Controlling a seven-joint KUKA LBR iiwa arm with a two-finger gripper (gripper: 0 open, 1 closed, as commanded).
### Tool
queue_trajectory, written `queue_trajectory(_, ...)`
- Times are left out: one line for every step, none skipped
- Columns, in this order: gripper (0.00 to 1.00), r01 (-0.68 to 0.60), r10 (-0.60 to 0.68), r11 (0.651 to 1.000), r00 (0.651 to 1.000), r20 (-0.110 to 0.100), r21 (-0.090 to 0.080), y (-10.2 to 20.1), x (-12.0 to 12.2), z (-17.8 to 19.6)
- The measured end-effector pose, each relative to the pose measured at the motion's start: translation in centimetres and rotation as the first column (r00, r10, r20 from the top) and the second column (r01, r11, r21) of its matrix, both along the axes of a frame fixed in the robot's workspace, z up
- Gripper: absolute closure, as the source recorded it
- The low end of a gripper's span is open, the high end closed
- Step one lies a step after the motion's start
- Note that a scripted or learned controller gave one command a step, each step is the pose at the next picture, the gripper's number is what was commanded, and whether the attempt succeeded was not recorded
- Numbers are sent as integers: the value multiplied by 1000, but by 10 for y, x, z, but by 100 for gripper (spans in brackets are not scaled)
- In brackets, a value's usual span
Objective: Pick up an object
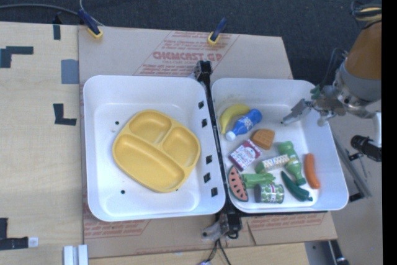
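The counter [37,133] carries two white bins side by side. The left bin [99,152] holds a yellow divided plate [156,149]. The right bin [332,186] holds toy food: banana [232,114], blue bottle [244,123], carrot [311,171]. My gripper [310,110] hovers over the right bin's far right side, fingers spread, pinching nothing

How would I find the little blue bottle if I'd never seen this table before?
Look in the right-hand white bin, the one full of toy food, not the one holding the yellow tray. Near its top-left corner lies a yellow banana, and the blue bottle rests against it. It is the only blue thing there, with a white cap.
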State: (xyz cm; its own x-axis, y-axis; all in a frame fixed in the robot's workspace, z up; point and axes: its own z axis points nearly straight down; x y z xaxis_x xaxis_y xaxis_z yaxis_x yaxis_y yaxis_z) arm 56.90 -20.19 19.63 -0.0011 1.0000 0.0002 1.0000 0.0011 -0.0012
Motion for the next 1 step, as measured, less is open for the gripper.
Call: queue_trajectory(0,-1,1,1000,1000,11,-2,3,3,-107)
